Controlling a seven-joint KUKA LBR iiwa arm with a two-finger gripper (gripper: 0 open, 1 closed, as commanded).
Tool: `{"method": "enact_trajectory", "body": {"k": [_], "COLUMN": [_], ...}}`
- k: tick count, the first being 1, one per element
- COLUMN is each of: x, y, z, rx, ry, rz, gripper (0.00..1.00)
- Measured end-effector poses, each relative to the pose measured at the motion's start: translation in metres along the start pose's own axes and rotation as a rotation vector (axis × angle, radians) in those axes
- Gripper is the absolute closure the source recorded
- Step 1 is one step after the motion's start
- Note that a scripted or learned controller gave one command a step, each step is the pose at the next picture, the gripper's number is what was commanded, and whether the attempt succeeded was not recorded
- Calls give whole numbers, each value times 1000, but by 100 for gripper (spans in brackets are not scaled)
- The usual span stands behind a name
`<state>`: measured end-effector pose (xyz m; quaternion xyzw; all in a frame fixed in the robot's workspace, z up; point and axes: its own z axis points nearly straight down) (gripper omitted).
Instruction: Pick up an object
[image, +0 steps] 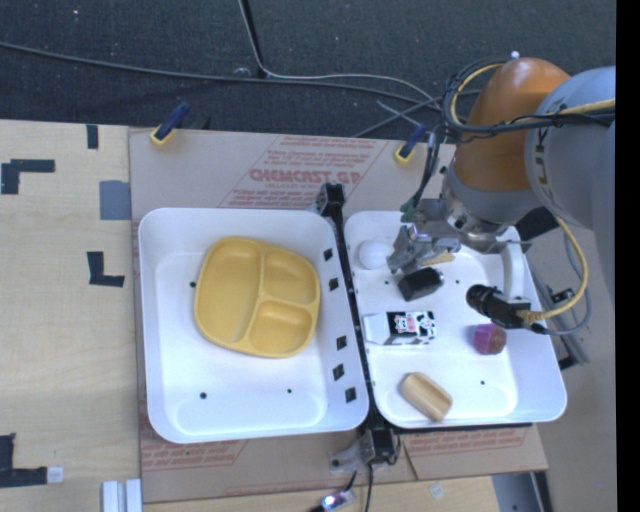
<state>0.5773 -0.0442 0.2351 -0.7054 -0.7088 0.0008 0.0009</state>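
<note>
My gripper (418, 252) hangs over the back left part of the right bin (535, 400). A small black block (421, 283) lies tilted just below it, at or under the tip. Whether the two touch is not clear. A white ball (371, 254) rests to the gripper's left, near the bin's left wall. Toward the front lie a white card with black marks (403, 326), a purple lump (489, 339) and a tan bread roll (426, 395).
The left bin (170, 400) holds a yellow divided plate (257, 296). A black divider strip (345, 300) runs between the bins. A black cable fitting (490, 300) sticks out beside the purple lump. The arm's orange band (505, 120) and grey body cover the back right.
</note>
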Motion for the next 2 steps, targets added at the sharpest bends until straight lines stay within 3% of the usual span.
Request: {"method": "enact_trajectory", "body": {"k": [1,2], "x": [54,109], "y": [0,-17], "z": [14,12], "rx": [0,1], "ry": [0,1], "rz": [-1,-2], "gripper": [100,100]}}
